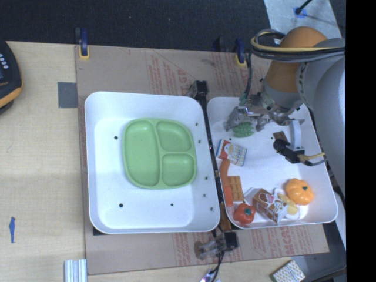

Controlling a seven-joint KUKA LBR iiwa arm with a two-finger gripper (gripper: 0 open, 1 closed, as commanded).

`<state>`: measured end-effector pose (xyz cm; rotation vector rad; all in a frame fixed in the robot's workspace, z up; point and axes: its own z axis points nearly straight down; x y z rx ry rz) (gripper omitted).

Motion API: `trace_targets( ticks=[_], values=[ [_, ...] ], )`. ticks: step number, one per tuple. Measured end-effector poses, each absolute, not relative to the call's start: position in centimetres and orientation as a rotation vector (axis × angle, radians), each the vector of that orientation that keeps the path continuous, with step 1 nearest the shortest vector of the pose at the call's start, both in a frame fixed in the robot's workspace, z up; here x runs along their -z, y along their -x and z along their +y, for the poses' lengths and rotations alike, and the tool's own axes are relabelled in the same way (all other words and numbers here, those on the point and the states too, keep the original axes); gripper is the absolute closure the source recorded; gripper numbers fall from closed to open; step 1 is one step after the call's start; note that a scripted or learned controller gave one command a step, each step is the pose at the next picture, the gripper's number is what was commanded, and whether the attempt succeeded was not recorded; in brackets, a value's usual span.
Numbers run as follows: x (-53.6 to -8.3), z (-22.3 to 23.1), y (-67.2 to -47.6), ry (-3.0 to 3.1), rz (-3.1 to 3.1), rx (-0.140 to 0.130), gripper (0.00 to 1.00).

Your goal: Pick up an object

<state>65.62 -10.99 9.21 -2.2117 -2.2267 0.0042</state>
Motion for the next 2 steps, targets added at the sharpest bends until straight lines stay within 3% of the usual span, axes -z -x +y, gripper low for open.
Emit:
trace_targets(
  ticks=[2],
  values=[
    [-9.20, -10.81, -65.61, 2.211, -2.227, -0.006, 0.00]
  ],
)
